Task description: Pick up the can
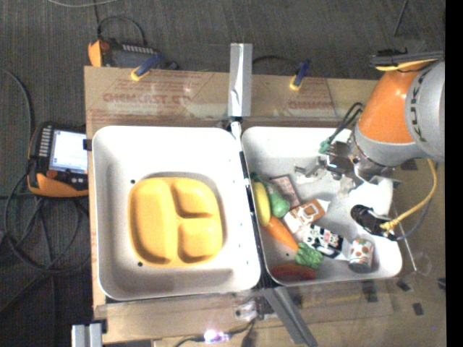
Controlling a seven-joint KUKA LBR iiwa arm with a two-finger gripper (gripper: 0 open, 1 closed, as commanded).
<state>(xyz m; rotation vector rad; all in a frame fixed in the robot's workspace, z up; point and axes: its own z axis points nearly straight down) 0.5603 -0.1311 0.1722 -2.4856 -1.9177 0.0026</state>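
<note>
The can (360, 254) is small, with a white and red label, and lies in the front right corner of the right bin (289, 144). My gripper (327, 166) hangs over the back middle of that bin, below the arm's orange band (391, 114). It is well behind the can and apart from it. Nothing shows in its grasp.
Left of the can lie a patterned card pack (323, 238), a small brown box (309, 212), a carrot (282, 233), green and yellow toy vegetables (268, 201) and a red item (293, 272). The left bin (108, 194) holds a yellow divided tray (177, 219).
</note>
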